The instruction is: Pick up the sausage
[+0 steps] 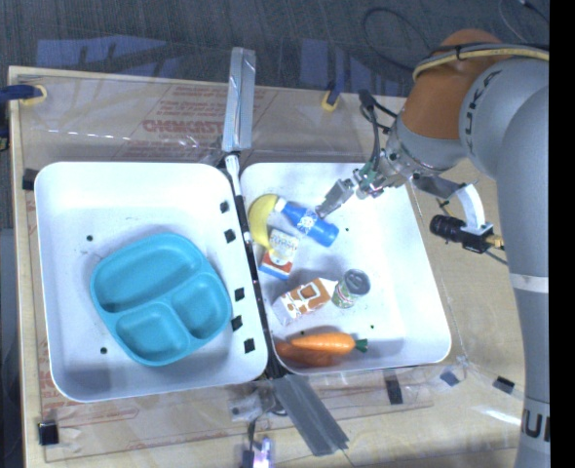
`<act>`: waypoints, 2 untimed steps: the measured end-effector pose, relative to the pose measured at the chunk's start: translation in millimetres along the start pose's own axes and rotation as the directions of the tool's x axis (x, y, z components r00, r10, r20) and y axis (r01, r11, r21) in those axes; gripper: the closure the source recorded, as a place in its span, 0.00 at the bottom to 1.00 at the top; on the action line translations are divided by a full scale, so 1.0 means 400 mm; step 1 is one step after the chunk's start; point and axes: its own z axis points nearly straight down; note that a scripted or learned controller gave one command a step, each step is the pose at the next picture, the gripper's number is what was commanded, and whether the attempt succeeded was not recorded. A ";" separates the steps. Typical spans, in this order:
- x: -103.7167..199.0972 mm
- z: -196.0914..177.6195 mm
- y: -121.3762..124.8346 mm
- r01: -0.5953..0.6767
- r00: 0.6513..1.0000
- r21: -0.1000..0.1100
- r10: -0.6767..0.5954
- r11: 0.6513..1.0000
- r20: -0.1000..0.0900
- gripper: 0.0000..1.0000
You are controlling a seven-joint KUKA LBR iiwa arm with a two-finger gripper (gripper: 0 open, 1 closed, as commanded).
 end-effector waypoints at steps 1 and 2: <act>0.054 0.190 -0.139 0.389 0.921 0.001 -0.389 0.921 -0.002 0.00; 0.038 0.164 -0.103 0.427 0.904 -0.001 -0.427 0.904 0.000 0.00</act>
